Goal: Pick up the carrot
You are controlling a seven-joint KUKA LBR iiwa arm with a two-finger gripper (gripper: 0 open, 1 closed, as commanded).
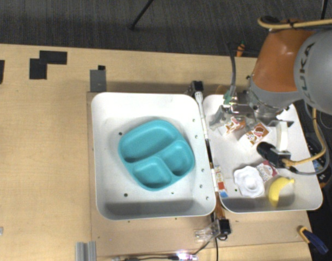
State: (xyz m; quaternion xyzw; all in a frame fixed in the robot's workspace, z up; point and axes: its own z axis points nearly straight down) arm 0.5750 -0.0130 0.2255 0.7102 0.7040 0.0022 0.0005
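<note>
- A pale wooden desk (pixel 41 162) carried two shallow white plastic bins side by side, seen from above at a slant.
- The left white bin (pixel 100 145) held a teal plastic plate with three compartments (pixel 155 154), lying near its middle and turned at an angle.
- The grey robot arm with an orange band (pixel 286 58) reached in from the right and hung over the far part of the right white bin (pixel 313 200).
- The tool (pixel 242 126) was low in the far half of that bin, near the wall shared with the left bin. Whether it was released or clenched could not be told, since the wrist hid much of it.
- Two small orange-and-white pieces (pixel 257 135) showed just below the wrist, at the tool. It could not be told whether either was the carrot, or part of the tool itself.
- A yellow banana (pixel 279 190) lay in the near right corner of the right bin.
- A small round white plastic cup (pixel 249 181) sat just left of the banana, near the front wall.
- A crumpled pink-and-white packet (pixel 266 171) lay between the cup and the banana, slightly farther back.
</note>
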